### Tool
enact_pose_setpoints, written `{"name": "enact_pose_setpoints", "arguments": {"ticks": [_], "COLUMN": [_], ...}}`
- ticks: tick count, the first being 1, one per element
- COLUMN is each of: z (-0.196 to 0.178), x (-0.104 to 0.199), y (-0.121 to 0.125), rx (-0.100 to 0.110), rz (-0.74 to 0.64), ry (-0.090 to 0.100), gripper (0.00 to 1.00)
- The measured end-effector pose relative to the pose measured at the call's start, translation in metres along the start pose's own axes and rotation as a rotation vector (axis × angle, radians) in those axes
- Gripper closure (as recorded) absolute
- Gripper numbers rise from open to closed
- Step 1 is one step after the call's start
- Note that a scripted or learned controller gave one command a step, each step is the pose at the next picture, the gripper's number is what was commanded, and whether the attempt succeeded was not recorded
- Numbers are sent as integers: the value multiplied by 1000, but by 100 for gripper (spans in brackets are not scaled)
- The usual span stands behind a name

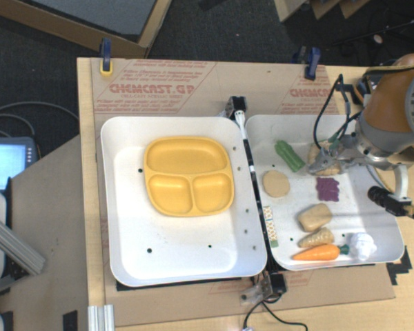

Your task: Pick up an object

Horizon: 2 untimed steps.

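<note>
The right bin (362, 219) holds several small objects. A green cylinder (288, 155) lies at its upper left, with a round tan disc (277, 183) below it. A purple bunch (328, 188) sits mid-bin. Lower down are a tan lump (314, 216), a ridged tan piece (317, 238), an orange carrot (316, 253) and a white crumpled thing (361, 245). My gripper (326, 163) is low in the bin's upper part, just above the purple bunch and right of the green cylinder. A small tan object (314, 155) lies partly hidden at its tip.
The left bin (124, 205) carries a yellow divided plate (189, 174). The arm's orange-banded wrist (393, 109) hangs over the right bin's upper right corner, with cables (328, 112) looping beside it. A black divider strip (248, 164) runs between the bins.
</note>
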State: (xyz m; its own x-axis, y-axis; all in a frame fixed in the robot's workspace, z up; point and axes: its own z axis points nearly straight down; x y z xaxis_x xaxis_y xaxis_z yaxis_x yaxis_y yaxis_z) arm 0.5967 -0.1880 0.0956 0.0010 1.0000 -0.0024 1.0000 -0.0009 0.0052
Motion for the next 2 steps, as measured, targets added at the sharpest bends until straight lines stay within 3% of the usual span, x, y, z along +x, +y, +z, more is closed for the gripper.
{"name": "enact_pose_setpoints", "arguments": {"ticks": [1,2], "z": [11,-96], "x": [87,144], "y": [-3,-34], "rx": [8,-2], "rz": [-8,-7], "ry": [7,4], "gripper": [100,100]}}
